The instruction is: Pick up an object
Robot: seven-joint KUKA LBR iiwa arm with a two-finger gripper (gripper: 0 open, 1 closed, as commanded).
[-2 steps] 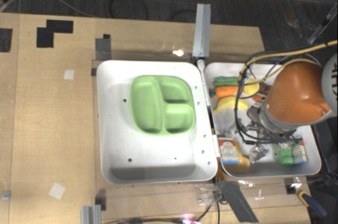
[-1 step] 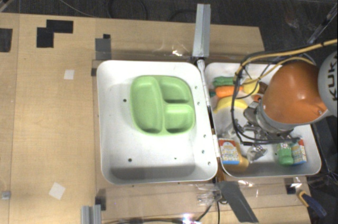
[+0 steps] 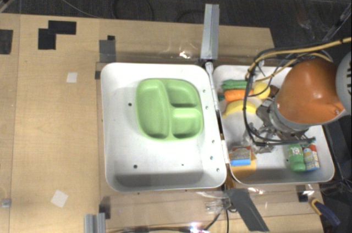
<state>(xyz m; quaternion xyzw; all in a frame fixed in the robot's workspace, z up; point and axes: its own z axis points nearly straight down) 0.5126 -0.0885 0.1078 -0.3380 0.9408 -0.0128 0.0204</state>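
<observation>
1. The grey arm's orange band hangs low over the right bin, its gripper down among the clutter; whether the jaws stand wide or narrow cannot be told.
2. Candidates lie close: a yellow banana, an orange carrot, a small block near the front wall, green cans to the right.
3. The left bin holds a green divided tray.
4. A clean grasp likely means centring over one item, clear of its neighbours.
</observation>
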